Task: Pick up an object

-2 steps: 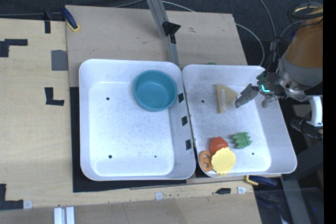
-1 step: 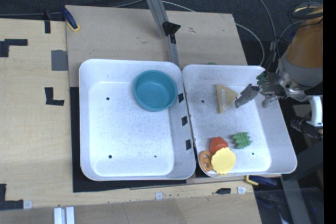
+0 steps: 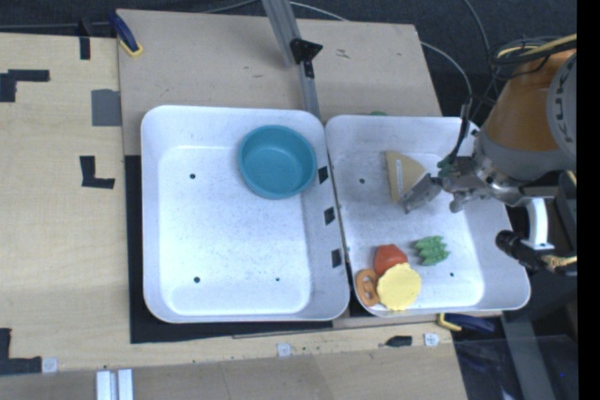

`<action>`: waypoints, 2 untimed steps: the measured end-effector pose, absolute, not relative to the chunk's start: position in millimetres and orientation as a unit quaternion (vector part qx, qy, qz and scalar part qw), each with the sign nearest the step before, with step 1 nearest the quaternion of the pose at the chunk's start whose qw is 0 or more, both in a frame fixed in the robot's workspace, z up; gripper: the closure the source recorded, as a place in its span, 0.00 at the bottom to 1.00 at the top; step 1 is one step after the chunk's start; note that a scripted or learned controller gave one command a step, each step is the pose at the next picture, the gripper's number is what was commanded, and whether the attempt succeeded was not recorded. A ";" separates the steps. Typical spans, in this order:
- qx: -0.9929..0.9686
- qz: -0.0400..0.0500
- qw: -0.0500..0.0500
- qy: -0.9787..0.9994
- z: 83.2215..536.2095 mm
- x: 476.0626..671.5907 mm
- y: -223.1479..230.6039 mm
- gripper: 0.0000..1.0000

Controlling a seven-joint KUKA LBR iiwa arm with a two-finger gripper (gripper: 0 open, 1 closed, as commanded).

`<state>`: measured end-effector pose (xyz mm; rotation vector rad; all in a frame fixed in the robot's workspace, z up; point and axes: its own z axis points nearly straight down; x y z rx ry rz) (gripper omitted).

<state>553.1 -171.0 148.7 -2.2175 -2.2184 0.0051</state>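
Note:
In the right bin (image 3: 366, 201), a beige wedge-shaped piece (image 3: 403, 173) lies near the back. A green leafy toy (image 3: 431, 249), a red piece (image 3: 390, 257), a yellow piece (image 3: 399, 287) and an orange-rimmed slice (image 3: 365, 287) cluster at the front. My gripper (image 3: 433, 193) hovers over the right bin, just right of the beige wedge and above the green toy. One dark finger (image 3: 418, 193) points left toward the wedge. Nothing is visibly held between the fingers.
A blue bowl (image 3: 277, 161) sits at the back of the left bin (image 3: 187, 239). A grey metal pole (image 3: 281, 5) slants in from the top to the divide between the bins. Cables arc above the right bin. The arm's orange band (image 3: 525, 108) is at the right.

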 end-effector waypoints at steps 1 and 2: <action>-0.707 0.002 0.002 -0.707 95.6 551.7 -170.4 0.00; -0.707 0.000 0.001 -0.708 108.2 552.9 -170.3 1.00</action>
